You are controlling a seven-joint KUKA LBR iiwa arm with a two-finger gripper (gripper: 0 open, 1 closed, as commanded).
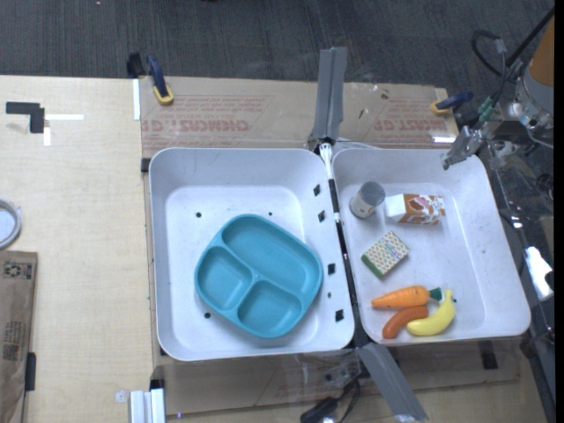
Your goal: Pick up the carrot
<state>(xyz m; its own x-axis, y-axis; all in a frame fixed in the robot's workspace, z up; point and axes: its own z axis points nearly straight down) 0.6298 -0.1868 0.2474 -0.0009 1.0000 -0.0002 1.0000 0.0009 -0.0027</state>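
Note:
The carrot (401,298), orange with a green top at its right end, lies on its side near the front of the right bin (493,236). It touches an orange sausage-shaped toy (397,322) and a yellow banana (434,317) in front of it. My gripper (462,148) hangs over the bin's far right corner, well behind the carrot and apart from every object.
The right bin also holds a grey cup (367,199), a white and orange carton (414,208) and a small patterned box (385,254). A blue divided plate (257,276) lies in the left bin (167,236). A grey divider post (330,95) rises between the bins.

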